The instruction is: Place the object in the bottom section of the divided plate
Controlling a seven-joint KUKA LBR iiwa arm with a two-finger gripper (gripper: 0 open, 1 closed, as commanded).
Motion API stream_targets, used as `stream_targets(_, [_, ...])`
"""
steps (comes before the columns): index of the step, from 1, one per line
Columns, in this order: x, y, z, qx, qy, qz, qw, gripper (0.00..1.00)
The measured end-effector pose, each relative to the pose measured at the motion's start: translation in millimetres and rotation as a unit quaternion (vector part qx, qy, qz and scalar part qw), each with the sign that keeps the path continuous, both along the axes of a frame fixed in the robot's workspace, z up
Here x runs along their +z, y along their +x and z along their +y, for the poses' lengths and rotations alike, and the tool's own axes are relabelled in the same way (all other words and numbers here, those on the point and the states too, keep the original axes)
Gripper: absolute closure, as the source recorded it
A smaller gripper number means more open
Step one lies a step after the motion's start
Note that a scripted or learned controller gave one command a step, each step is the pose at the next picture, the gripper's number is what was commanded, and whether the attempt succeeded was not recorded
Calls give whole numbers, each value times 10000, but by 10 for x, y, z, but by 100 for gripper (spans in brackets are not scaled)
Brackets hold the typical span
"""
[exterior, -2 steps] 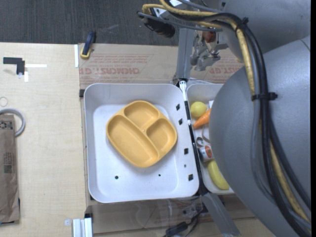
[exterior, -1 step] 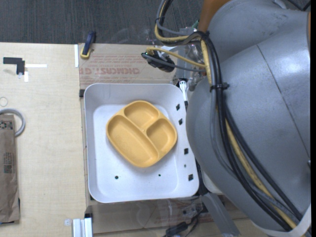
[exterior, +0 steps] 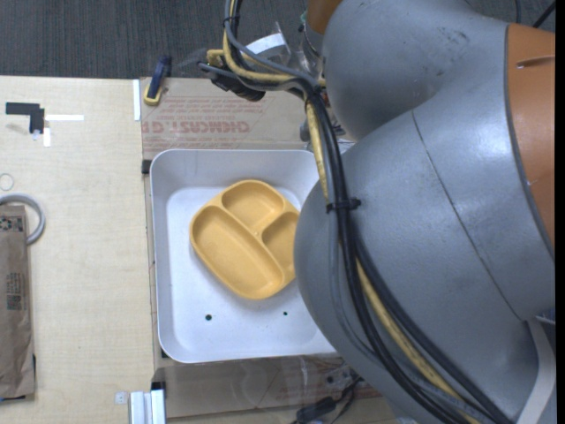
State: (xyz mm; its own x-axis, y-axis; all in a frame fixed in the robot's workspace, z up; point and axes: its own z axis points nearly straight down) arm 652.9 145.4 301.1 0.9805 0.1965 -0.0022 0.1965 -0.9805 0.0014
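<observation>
A yellow divided plate point(exterior: 244, 237) lies tilted in the white bin point(exterior: 177, 325), with a large section at the lower left and two smaller ones at the upper right. Its right edge is hidden behind the grey arm point(exterior: 424, 201). The arm's bulk covers the right half of the view and hides whatever lies beneath it. No loose object shows on the plate or on the bin floor around it.
A cardboard sheet with red print point(exterior: 221, 117) lies behind the bin, with a blue and yellow clamp point(exterior: 157, 80) at its left corner. Yellow and black cables point(exterior: 243, 64) run along the arm. A brown paper bag point(exterior: 13, 299) lies on the wooden bench at far left.
</observation>
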Motion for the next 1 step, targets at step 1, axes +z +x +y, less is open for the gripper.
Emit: stream_targets(1, [593, -297, -1540, 34, -7, 17, 10000, 100])
